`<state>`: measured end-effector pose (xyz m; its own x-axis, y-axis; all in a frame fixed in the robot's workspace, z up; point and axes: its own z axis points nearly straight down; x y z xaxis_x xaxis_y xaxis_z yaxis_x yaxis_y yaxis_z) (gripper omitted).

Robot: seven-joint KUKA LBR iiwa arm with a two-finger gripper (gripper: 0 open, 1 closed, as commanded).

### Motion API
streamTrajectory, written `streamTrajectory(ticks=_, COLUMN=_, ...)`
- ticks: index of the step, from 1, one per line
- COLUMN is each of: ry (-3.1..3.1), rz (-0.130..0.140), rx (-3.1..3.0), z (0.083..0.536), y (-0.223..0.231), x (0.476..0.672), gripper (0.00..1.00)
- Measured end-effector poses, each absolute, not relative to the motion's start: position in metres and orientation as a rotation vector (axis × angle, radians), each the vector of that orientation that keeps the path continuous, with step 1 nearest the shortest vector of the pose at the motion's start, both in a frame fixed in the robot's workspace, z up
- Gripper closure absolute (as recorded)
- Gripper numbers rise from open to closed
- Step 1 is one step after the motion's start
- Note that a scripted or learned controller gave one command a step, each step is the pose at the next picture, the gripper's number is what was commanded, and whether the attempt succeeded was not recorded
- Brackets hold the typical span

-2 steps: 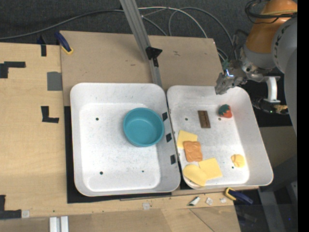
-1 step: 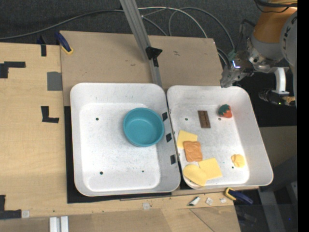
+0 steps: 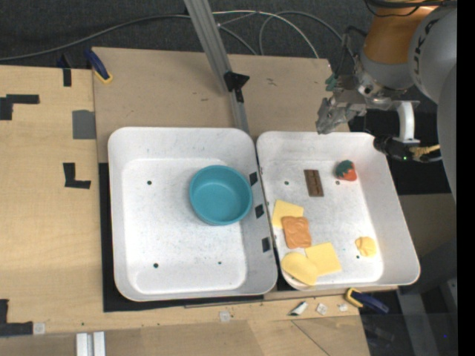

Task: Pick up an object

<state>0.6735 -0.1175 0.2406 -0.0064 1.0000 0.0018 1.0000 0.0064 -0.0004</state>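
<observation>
My gripper [image 3: 331, 117] hangs over the far rim of the right bin [image 3: 386, 199], with nothing visibly held. In that bin lie a brown bar [image 3: 314, 183], a small red and green object [image 3: 345, 171], an orange-brown toast-like piece [image 3: 297, 233], yellow flat pieces [image 3: 320, 259] and a small yellow object [image 3: 365, 246]. The brown bar lies nearer the camera than the gripper, and the red and green object sits below and slightly right of it in the view. A blue bowl [image 3: 220, 193] stands in the left bin [image 3: 133, 221].
A grey metal pole [image 3: 211, 47] slants across the bench behind the bins. Cables [image 3: 260, 24] run along the back edge. Blue and yellow clamps [image 3: 98, 65] sit at the bench corners. Black tape marks lie on the wood at left.
</observation>
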Motion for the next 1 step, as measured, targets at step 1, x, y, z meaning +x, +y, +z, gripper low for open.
streamTrajectory(ticks=1, ry=-2.227, rz=0.000, rx=-2.211, z=0.2307, y=-0.0548, x=0.6712, gripper=1.00)
